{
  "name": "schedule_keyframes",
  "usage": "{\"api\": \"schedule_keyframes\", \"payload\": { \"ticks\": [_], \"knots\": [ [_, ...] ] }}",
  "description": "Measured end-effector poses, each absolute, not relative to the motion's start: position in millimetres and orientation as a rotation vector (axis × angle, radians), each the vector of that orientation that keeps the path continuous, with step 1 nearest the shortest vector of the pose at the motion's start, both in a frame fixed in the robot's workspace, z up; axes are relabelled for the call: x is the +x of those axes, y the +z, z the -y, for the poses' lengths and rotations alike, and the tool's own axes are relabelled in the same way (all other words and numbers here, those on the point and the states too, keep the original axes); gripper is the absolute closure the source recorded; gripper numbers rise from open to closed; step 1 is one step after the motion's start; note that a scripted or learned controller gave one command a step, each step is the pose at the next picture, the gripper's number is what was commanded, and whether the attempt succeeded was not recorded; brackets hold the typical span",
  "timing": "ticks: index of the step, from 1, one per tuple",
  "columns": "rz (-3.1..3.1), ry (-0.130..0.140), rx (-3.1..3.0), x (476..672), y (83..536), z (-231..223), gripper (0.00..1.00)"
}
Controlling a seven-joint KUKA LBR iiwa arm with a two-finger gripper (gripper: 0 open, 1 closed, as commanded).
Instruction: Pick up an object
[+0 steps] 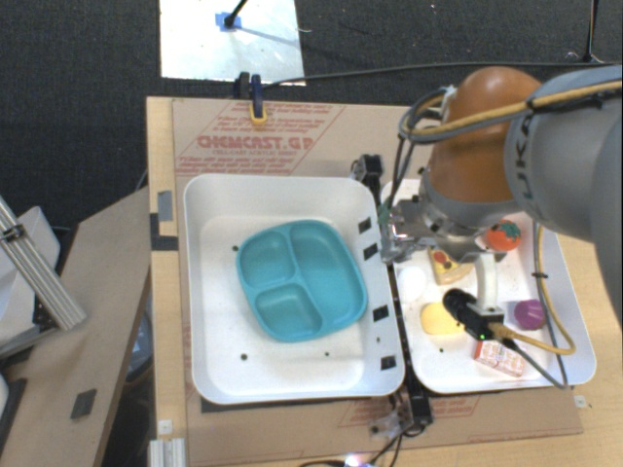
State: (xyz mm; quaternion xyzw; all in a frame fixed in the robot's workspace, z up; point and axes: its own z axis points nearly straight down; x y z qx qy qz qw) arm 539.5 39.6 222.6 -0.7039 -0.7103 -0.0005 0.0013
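Note:
My gripper [436,245] hangs low over the back left part of the right bin [565,358], under the orange wrist band. Right beside it lies a tan wedge with red spots [452,267], and a pale round thing [414,281] lies just left of that. An orange-red fruit with a green top [503,236] peeks out from under the arm on the right. Closer to the front are a yellow lemon-like fruit [438,320], a small purple thing [529,312] and a red and white packet [499,358]. The arm hides the back of this bin.
The left bin [219,358] holds a teal divided plate [300,279] lying flat in its middle. Black clips sit along the wall between the two bins [384,305]. Cardboard lies beneath both bins, and a metal rail [39,270] stands at the far left.

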Motion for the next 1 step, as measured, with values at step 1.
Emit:
{"api": "schedule_keyframes", "payload": {
  "ticks": [1],
  "knots": [
    [2.231, -0.003, -2.208, 514.1, 233.8, -85.5, 1.0]
  ]
}}
